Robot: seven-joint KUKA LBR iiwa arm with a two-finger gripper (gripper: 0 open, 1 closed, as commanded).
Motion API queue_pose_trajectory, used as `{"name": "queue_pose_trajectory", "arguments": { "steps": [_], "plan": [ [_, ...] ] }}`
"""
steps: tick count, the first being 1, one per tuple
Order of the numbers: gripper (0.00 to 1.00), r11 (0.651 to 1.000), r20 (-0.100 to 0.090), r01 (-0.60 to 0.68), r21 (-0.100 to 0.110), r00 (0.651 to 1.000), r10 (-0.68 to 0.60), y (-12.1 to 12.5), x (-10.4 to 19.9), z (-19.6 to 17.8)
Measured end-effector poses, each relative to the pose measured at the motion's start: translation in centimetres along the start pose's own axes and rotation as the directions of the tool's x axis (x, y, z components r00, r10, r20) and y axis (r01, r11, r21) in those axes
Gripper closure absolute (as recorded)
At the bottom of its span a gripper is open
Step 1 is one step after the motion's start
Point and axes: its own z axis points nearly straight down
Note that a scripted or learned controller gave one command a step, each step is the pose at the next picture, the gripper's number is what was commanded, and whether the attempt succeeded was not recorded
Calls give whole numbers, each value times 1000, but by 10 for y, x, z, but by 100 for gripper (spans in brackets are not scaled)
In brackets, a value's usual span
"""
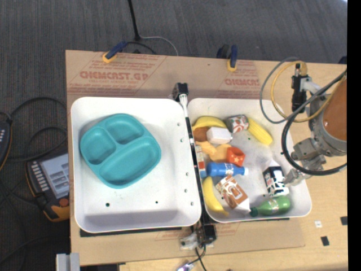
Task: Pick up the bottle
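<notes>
The blue bottle (224, 170) lies on its side in the middle of the right bin (302, 205), its pale end pointing right. It sits between an orange toy (236, 156) above it and a printed carton (233, 193) below it. My gripper (294, 176) hangs low at the bin's right wall, well to the right of the bottle. It is close beside a small black-and-white container (274, 180). The grey wrist and the orange band (338, 114) rise above it at the right edge. Nothing shows between gripper and bottle but bare bin floor.
The right bin also holds two bananas (207, 123) (211, 197), a yellow piece (259, 133), a can (238, 123), a white block (219, 134) and a green item (273, 206). A teal divided plate (119, 149) lies in the left bin (84, 208). Cables (285, 103) loop near the arm.
</notes>
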Motion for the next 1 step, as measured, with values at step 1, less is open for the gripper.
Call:
{"name": "queue_pose_trajectory", "arguments": {
  "steps": [1],
  "plan": [
    [100,766,0,643,0,766,-643,1,4,-71]
  ]
}}
